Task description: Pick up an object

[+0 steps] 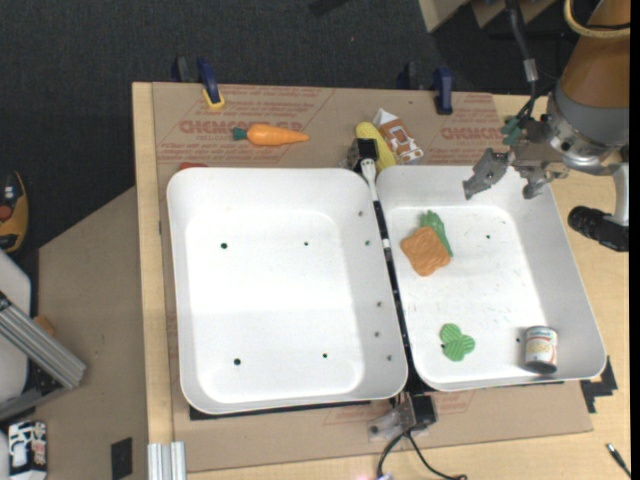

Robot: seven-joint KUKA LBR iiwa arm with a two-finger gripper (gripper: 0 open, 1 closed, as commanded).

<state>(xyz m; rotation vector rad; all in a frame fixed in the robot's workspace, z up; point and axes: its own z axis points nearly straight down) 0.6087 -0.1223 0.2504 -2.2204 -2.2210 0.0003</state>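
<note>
My gripper (pixel 508 175) hangs over the far edge of the right bin (pixel 560 268), fingers spread open with nothing between them. Below and left of it, in the same bin, lies an orange waffle-like piece (pixel 425 252) with a green leafy piece (pixel 436 230) tucked behind it. A small green toy (pixel 457 343) lies near the bin's front, and a small can (pixel 540 349) stands at its front right corner.
The left bin (pixel 275 288) sits beside the right one. Beyond the bins on the cardboard lie a toy carrot (pixel 272 135), a yellow-and-black object (pixel 368 145) and a small box (pixel 400 140). Blue clamps (pixel 211 86) hold the board's far edge.
</note>
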